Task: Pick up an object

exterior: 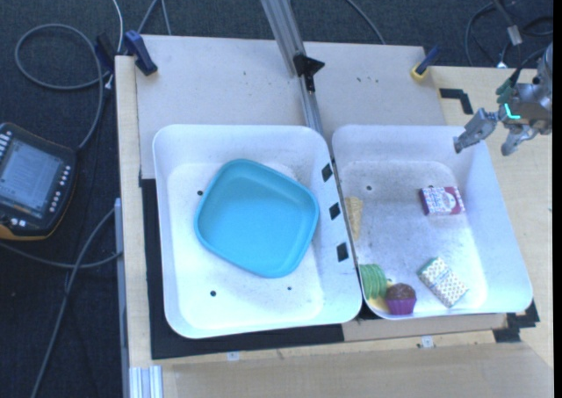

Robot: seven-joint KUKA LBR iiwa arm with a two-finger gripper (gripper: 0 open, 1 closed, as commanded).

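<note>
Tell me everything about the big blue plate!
The blue plate is a shallow square dish with rounded corners and a raised rim, looking like smooth plastic. It lies flat, turned a little askew, in the middle of the left bin, resting on its floor. Nothing sits on it, and nothing else touches it.

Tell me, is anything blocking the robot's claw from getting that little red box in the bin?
Nothing visible does. The gripper hangs over the right bin's upper right rim, and the red box lies below it on bare bin floor. The other small things lie farther off, toward the bin's near edge.
</note>
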